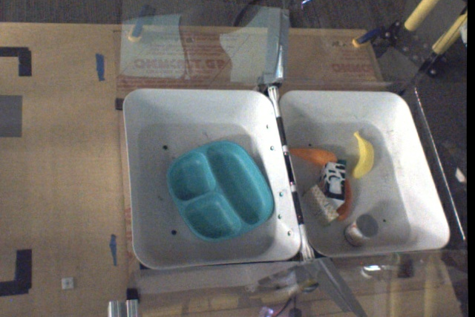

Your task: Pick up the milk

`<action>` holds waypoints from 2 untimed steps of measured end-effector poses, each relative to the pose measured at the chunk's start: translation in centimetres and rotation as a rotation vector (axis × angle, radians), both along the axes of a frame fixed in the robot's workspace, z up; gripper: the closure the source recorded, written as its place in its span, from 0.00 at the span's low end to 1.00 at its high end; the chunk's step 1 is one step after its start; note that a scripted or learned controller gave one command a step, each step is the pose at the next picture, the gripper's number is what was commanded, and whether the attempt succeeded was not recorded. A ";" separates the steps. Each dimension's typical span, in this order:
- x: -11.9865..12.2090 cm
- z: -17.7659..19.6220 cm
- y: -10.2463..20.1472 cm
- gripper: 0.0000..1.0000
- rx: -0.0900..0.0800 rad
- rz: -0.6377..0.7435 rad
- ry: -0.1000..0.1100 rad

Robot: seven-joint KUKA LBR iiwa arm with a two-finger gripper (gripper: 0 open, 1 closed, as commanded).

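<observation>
While the teal tray [220, 191] occupies the left bin [141, 115], the milk [335, 178] lies in the right bin [401, 115], banana [363, 154] at its 1 o'clock.

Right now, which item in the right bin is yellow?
The banana, curved, near the bin's middle. The carrot is orange, the milk black-and-white.

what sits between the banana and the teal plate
In the camera view, the milk and carrot lie between banana and teal plate, plus the bins' shared rims.
</observation>
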State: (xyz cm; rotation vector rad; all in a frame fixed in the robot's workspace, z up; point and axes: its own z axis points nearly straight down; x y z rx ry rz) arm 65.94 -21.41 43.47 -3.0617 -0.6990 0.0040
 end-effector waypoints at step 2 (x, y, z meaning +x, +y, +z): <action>-1.3 0.0 -0.9 0.00 0.000 -0.246 0.002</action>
